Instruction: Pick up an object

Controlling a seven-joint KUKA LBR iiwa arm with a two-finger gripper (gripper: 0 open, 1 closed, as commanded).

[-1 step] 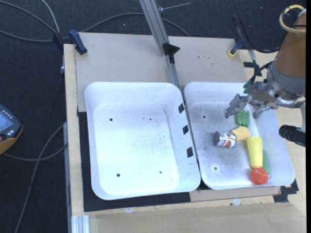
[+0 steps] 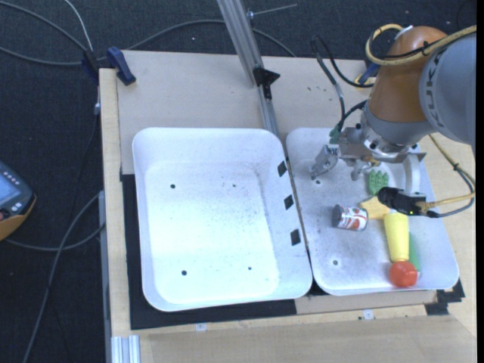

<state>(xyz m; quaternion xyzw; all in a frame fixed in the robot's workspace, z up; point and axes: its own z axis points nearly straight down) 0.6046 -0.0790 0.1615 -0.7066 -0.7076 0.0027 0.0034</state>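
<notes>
A small red-and-white can point(image 2: 351, 218) lies on its side in the right white bin point(image 2: 333, 267), beside a yellow cylinder with a red tip point(image 2: 398, 246) and a green toy point(image 2: 376, 179). The hand point(image 2: 336, 158) hangs just above the bin's far end, near the can; whether it is clenched cannot be told. Likely approach step: next, lower onto one object. The left white bin point(image 2: 151, 157) sits alongside on the table point(image 2: 189, 89).

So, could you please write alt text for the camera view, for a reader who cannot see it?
A grey and orange robot arm reaches from the right over the right bin, its gripper above the bin's upper part. That bin holds a small can, a yellow piece, a red ball and a green item. The left bin sits beside it.
</notes>
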